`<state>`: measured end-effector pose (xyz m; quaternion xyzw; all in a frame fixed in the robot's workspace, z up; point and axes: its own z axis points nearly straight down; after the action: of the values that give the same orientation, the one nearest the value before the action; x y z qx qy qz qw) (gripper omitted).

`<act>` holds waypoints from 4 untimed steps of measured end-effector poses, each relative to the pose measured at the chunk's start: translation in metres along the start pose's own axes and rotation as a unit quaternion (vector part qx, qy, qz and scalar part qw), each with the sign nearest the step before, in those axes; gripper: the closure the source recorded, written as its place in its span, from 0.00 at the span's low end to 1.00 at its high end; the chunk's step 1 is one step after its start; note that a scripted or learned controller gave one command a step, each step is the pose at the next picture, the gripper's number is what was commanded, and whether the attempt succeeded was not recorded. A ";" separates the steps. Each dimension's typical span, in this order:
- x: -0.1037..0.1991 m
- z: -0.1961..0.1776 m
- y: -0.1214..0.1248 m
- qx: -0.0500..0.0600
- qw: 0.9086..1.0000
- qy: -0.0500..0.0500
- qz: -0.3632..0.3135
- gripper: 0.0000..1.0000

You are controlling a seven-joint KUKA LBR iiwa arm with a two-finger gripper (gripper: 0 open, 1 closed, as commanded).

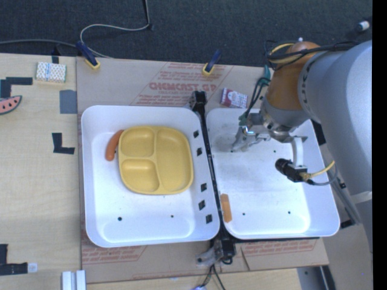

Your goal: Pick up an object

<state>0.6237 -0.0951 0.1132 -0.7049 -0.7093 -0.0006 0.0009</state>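
Grey arm (338, 101) hiding right bin (272, 222) corner, yellow plate (156, 159) overlapping sausage (111, 145)

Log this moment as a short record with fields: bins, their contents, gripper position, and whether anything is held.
left bin: yellow divided plate, with an orange sausage-shaped piece against its left edge
right bin: small orange piece by the left wall, near the front
gripper: over the rear part of the right bin, apart from the orange piece
held object: none seen between the fingers
arm: enters from the right, orange band above the wrist
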 end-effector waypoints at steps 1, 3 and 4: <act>0.001 -0.009 0.000 0.001 1.000 0.001 0.000 1.00; 0.000 0.028 -0.009 0.000 1.000 -0.002 0.003 0.00; 0.000 0.018 -0.009 -0.001 1.000 -0.002 0.002 1.00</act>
<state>0.6151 -0.0954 0.0952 -0.7065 -0.7077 0.0001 -0.0016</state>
